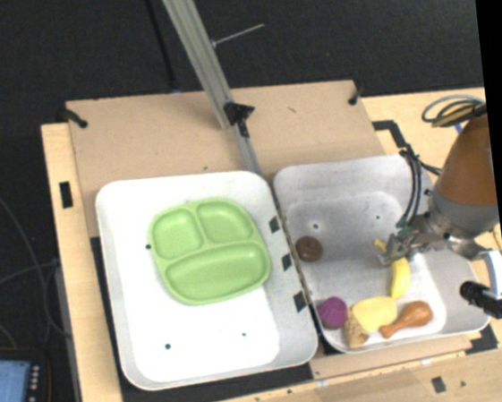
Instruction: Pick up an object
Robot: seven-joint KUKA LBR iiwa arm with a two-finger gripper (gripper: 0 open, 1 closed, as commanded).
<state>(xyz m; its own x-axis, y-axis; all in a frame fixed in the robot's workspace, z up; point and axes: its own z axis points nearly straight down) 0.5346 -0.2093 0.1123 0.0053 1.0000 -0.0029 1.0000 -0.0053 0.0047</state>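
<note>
Currently, the two-finger gripper (395,248) of the grey arm with the orange band (470,181) sits low inside the right shallow white bin (341,196), toward its right side, directly above the upper end of a small yellow banana-shaped object (399,277). Whether the gripper's closing parts are apart or together cannot be determined at this resolution, and no object is visibly clamped. The banana-shaped object lies tilted, with its lower end near a pale yellow rounded object (369,314) that rests at the bin's front wall. Touching that pale object on its right is a brown drumstick-shaped object (409,317), lying along the front edge. A round magenta ball (332,311) sits just left of the pale object, close to the bin's left wall. A small round brown object (308,248) lies farther back, against the left wall. The front strip of the right bin is therefore crowded, while its rear half shows bare floor. The left shallow white bin (205,349) holds a light green three-compartment plastic tray (210,250) in its rear portion; its front portion is bare floor. A slanted grey metal pole (203,52) rises behind the bins, meeting the bench near their shared rear corner.
</note>
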